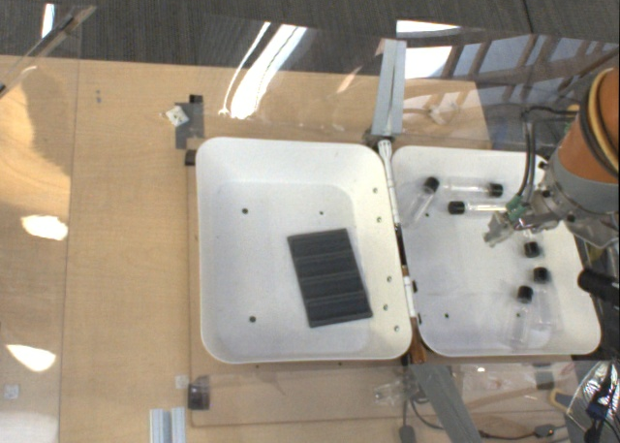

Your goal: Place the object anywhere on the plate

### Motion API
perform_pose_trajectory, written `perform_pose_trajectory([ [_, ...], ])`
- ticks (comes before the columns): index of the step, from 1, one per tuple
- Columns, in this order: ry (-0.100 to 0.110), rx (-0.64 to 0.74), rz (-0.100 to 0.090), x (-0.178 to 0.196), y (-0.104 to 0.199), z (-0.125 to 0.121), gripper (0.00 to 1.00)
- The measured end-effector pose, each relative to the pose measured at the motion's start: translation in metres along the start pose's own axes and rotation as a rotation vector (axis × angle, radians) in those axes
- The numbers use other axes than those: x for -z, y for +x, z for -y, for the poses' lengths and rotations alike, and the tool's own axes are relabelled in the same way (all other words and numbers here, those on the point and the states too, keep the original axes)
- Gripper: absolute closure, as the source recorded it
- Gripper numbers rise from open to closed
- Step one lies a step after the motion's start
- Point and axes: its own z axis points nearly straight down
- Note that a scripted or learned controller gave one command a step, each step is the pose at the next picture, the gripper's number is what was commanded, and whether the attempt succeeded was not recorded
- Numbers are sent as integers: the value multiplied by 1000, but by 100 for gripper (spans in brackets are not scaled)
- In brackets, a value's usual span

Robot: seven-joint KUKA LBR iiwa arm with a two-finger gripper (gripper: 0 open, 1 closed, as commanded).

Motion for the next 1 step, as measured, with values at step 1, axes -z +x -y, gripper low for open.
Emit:
perform_pose_trajectory([
  [1,1,-68,-1,50,50,-45,100],
])
